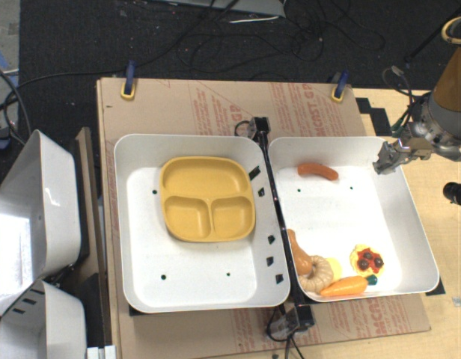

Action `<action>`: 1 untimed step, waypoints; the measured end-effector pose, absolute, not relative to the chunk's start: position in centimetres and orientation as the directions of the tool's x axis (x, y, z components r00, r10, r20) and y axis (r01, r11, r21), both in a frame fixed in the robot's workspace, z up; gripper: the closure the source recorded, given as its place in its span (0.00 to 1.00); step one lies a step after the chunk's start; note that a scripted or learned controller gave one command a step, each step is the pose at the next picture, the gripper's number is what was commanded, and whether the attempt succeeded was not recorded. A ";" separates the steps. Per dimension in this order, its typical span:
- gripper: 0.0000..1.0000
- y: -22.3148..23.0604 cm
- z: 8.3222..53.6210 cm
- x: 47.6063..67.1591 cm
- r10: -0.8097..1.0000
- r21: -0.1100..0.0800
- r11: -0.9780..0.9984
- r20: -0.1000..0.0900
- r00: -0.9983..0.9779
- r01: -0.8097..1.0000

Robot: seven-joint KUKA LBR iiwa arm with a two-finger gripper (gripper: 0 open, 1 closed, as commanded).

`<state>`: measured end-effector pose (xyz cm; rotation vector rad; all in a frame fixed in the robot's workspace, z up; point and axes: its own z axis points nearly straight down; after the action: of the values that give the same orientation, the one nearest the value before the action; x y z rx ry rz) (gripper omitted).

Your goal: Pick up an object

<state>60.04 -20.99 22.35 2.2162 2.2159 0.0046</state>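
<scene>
Two bins [141, 290], one tray [208, 199], five toy foods [317, 171].

Red printed lettering across the cardboard sheet [305, 103] under the bins (upside down, not legible)

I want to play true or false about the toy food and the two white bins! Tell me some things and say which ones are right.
1. The yellow plate sits in the left bin. True.
2. The sausage lies on the yellow plate. False: it lies near the back of the right bin, away from the plate.
3. The carrot lies near the front edge of the right bin. True.
4. The end effector is holding the carrot. False: it is at the right bin's far right corner, far from the carrot.
5. The little pizza is in the left bin. False: it is in the right bin, just behind the carrot.
</scene>
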 end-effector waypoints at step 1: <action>1.00 -21.0 27.2 60.2 1.000 0.007 0.003 -0.003 -0.003 1.000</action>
<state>60.20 -21.02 27.22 2.2130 2.2193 0.0047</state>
